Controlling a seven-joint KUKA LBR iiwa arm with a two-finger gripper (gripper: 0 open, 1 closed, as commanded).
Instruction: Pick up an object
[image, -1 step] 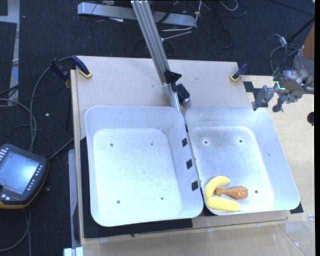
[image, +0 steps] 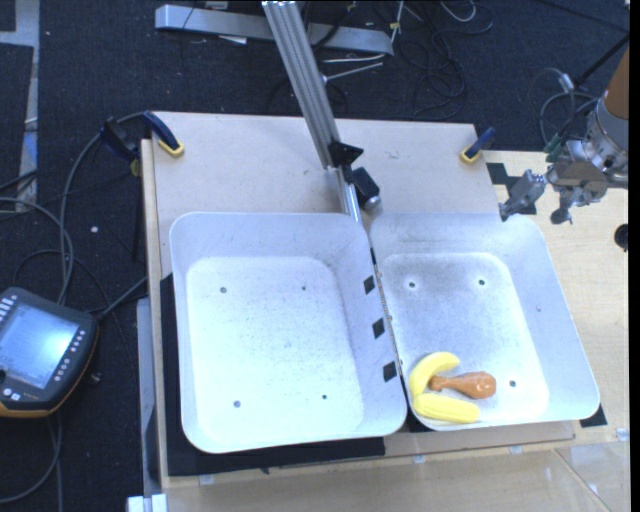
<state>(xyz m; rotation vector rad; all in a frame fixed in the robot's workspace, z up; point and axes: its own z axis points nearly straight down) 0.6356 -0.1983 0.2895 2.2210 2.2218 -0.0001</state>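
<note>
Candidate objects all sit untouched: a yellow curved plastic banana (image: 432, 369), an orange-brown plastic drumstick-shaped toy (image: 468, 384) and a second yellow banana-like piece (image: 446, 409) lie bunched together, touching or nearly so, at the near edge of the right shallow white bin (image: 520, 290), close to its left corner by the divider. Drumstick lies across between the two yellow pieces. Left shallow white bin (image: 200, 300) sits right beside it, rims meeting along the middle.

End effector (image: 540, 197) is up at the far right corner of the right bin, over or just beyond its rim, well apart from the toys. Its two dark fingers are spread with a visible gap and nothing between them, so open and empty.

Progress judgement: nothing grasped yet, essentially at the start. Left to do: travel across the bin toward the near-left cluster, descend, close on one item, lift. The tight bunching looks likely to make a clean single-object grab tricky.

Light wooden table (image: 250, 170) carries both bins; a slanted aluminium camera post (image: 310, 90) rises from behind the bin seam.
</note>
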